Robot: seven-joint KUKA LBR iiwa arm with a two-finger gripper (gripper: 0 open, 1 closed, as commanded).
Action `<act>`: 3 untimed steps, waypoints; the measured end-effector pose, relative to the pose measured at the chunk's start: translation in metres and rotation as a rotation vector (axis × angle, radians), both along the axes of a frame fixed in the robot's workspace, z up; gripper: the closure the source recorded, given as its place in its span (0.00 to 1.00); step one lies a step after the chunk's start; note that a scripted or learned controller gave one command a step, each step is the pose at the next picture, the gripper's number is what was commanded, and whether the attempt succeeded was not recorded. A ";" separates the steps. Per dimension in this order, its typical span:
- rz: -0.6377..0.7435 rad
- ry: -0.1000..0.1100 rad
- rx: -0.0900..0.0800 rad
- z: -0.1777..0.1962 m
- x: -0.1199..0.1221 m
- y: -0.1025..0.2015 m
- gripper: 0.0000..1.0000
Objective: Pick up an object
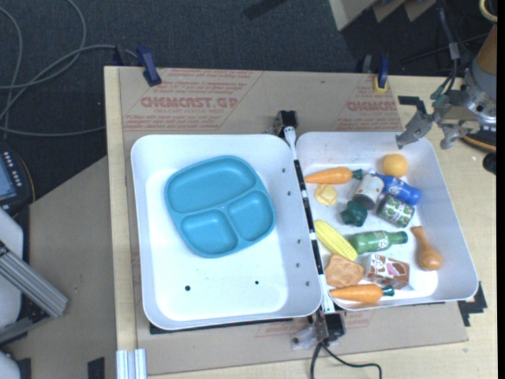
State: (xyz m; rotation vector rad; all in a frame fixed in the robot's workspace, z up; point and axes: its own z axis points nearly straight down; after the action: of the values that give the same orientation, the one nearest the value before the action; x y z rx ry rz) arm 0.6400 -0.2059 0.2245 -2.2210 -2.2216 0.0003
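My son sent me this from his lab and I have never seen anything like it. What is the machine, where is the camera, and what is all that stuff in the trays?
One camera looks down at a slant on a bench with two shallow white bins. The left white bin holds a blue plastic divided plate. The right white bin holds toy food: two orange carrots, a yellow corn cob, a green bottle, a round orange fruit and more. The machine is a robot arm reaching in from the right; its grey two-finger tool hovers at that bin's far corner and holds nothing.
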 end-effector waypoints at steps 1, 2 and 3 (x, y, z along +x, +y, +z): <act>0.001 0.007 0.006 -0.116 0.020 -0.016 0.00; 0.003 -0.003 -0.001 -0.097 0.023 -0.017 1.00; 0.003 -0.001 -0.001 -0.098 0.022 -0.016 0.00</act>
State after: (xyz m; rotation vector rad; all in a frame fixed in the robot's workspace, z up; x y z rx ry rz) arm 0.6622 -0.2222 0.1265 -2.2179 -2.2259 0.0003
